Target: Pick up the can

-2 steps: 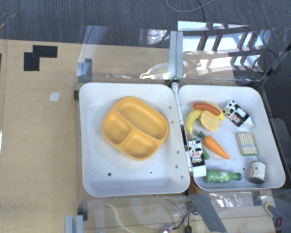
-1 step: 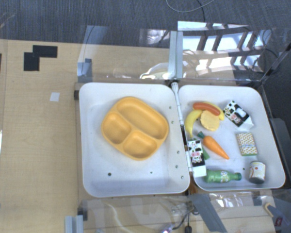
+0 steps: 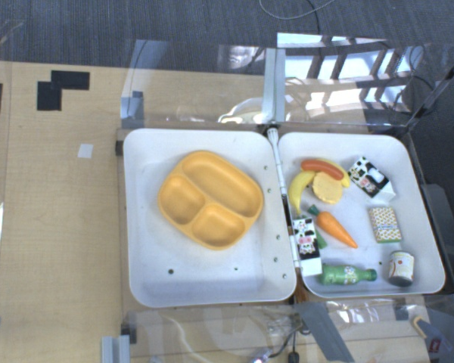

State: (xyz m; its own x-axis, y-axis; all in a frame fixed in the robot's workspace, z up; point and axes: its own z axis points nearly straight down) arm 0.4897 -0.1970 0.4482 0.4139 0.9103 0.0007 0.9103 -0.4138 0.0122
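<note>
A small can (image 3: pixel 400 267) stands upright in the right bin (image 3: pixel 416 174), in its near right corner. Just to its left lies a green bottle (image 3: pixel 346 275); a cracker box (image 3: pixel 384 224) sits just behind it. A carrot (image 3: pixel 337 229) and banana (image 3: pixel 298 188) lie farther left. The left bin (image 3: pixel 140 203) holds a yellow plate (image 3: pixel 209 199). The gripper's state cannot be told.
</note>
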